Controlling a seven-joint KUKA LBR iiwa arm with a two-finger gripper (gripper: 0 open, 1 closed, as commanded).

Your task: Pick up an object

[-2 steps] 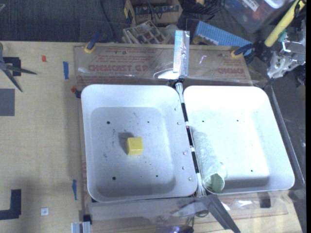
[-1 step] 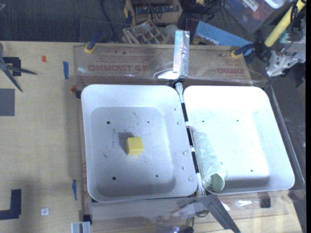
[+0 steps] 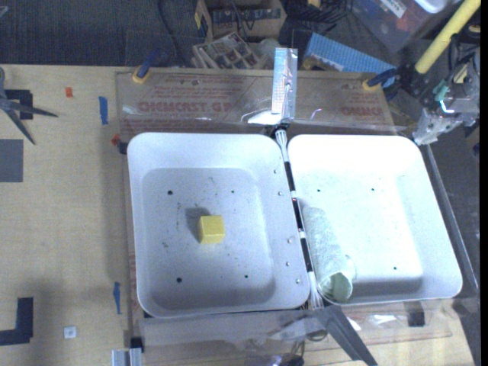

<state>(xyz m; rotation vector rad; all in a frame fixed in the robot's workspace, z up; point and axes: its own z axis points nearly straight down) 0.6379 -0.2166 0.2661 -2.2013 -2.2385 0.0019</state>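
Observation:
A small yellow cube point(image 3: 212, 229) lies near the middle of the left bin point(image 3: 152, 166). A pale green cylinder point(image 3: 328, 254) lies on its side along the left wall of the right bin point(image 3: 396, 166), its round end facing the front edge. My gripper point(image 3: 436, 123) hangs at the far right, just beyond the right bin's back right corner, well away from both objects. Nothing shows between its fingers.
A clear plastic panel point(image 3: 229, 101) stands behind both bins, with an upright metal post point(image 3: 284, 82) at the divide. Cables and boxes crowd the area past the bench's back edge. The wooden bench top point(image 3: 61, 204) stretches to the left.

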